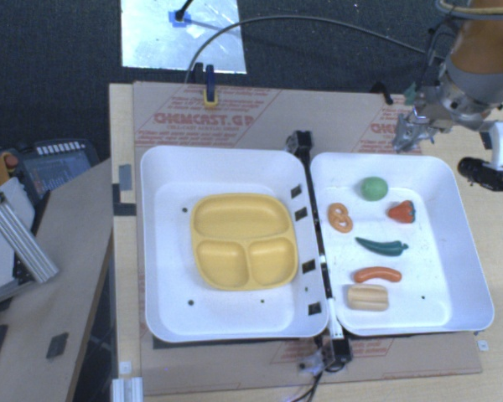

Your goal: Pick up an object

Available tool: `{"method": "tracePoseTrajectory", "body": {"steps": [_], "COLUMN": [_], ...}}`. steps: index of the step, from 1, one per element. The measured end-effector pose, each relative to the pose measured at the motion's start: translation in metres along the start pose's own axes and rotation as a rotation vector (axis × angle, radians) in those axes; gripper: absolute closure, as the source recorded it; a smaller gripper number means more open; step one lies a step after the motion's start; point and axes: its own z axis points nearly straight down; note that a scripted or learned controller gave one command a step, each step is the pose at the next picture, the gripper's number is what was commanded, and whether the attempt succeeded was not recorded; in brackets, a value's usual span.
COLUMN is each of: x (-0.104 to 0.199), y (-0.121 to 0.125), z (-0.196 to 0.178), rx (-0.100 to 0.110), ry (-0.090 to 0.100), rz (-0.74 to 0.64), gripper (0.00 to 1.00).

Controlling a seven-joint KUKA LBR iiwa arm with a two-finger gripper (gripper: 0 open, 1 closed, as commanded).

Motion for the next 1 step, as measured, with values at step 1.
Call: {"method": "tracePoseTrajectory", "body": {"steps": [1], "x": [0.0558], "y": [-0.0193], "z": [0.0149], "rx": [0.001], "ry": [0.0], "rz": [0.0], "gripper": [1.0]}}
